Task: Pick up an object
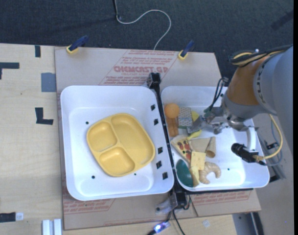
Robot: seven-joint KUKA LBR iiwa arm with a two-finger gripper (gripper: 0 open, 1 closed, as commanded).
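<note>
The tool (195, 126) hangs over crowded toy food (197, 153); its grip I cannot tell, so descend on one separate piece.

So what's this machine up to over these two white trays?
The grey arm's gripper is lowered into the right white bin, among a pile of small toy foods: an orange ball, a pizza slice, a green piece. Nothing looks lifted yet. The left white bin holds a yellow divided plate.
</note>
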